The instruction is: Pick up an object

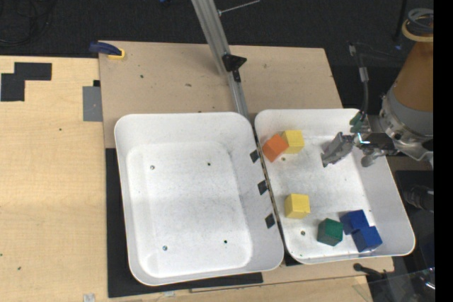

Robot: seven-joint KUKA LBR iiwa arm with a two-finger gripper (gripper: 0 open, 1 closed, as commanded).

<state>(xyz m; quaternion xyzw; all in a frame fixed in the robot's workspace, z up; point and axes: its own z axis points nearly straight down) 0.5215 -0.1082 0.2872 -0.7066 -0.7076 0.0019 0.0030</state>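
Two white bins sit side by side on the bench (177, 74). The left bin (141, 131) has only a few dark specks on its floor. The right bin (396, 208) holds all the blocks.

An orange block (275, 147) lies near the right bin's upper left corner, touching a yellow block (294, 141) just to its right. A second yellow block (297, 205) sits lower down, near the wall that divides the bins. A green block (330, 232) rests near the bin's front edge, and a blue block (360, 229) lies just beside it on the right, close to the front right corner.

The arm (417, 81) reaches in from the right, its orange band showing above the grey wrist. The pincer (340, 149) hangs over the upper right part of the right bin, pointing left toward the orange and yellow pair but well apart from them. It looks grey and blurred, and I cannot tell whether its fingers are apart or together. No block shows between them.

A slanted metal rail (212, 25) rises from behind the bins toward the top of the view. A small blue and yellow clamp (107, 49) sits at the bench's back left corner. Black clips (260, 186) mark the seam between the bins.
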